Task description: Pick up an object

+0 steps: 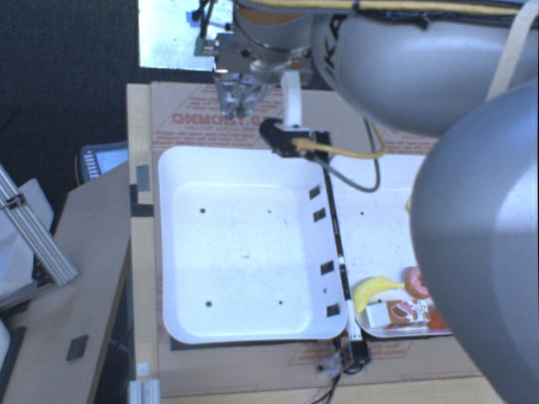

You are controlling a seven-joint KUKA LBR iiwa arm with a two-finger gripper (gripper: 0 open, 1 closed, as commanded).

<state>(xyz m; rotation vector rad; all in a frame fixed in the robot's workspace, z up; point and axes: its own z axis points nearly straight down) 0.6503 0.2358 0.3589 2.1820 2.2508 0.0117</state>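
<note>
My gripper hangs high above the far edge of the left white bin, its fingers close together with nothing visible between them. In the right bin, near its front left corner, lie a yellow banana, a red and white packet and a red round object. The grey arm covers most of the right bin.
A black divider strip with clips runs between the two bins. A yellow cable loops over the far end of the right bin. Cardboard with red print lies under the bins. Metal rails stand at the left.
</note>
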